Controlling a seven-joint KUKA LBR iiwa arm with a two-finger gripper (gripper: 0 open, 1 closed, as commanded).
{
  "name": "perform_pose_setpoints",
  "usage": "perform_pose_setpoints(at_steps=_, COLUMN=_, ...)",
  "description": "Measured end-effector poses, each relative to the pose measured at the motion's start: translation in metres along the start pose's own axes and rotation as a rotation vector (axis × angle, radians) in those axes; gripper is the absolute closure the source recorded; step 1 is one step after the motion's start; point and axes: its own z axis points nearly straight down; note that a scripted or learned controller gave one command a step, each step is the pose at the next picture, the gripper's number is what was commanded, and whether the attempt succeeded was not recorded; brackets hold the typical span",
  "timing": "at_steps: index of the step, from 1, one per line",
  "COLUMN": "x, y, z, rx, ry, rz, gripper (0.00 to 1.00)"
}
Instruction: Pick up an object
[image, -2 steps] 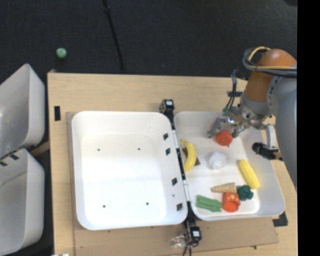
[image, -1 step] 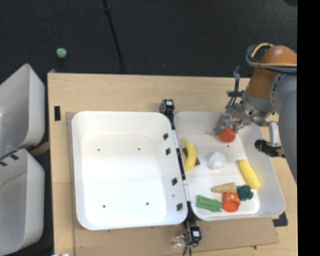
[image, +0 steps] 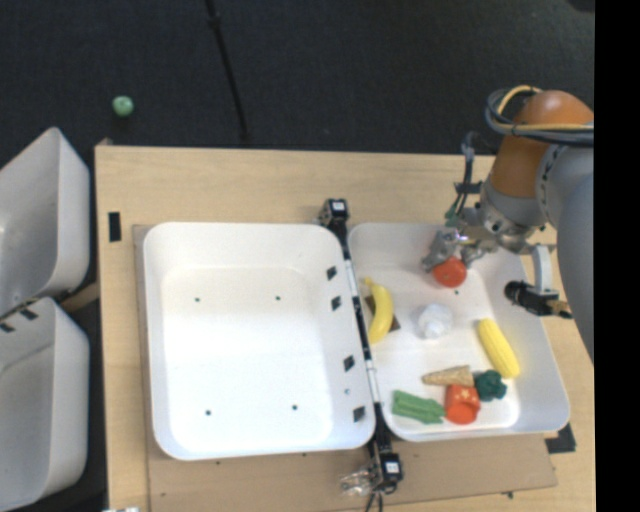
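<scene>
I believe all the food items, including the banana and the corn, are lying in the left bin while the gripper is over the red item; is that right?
Not quite: the camera view shows the banana, the corn and the other items in the right bin, not the left bin. The gripper is indeed over the red item.

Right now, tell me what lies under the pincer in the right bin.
A small red object sits directly below the pincer, on the right bin floor. The pincer covers its upper edge, so whether the two touch cannot be seen.
</scene>
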Motion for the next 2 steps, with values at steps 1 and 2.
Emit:
perform_pose_setpoints(at_steps=1, x=0.057, y=0.009, z=-0.027, rx=0.012, ry=0.008, rz=-0.005, gripper=1.0)
perform_pose_setpoints(at_steps=2, x=0.115, y=-0.009, z=-0.092, rx=0.011, ry=0.009, rz=-0.006, gripper=1.0)
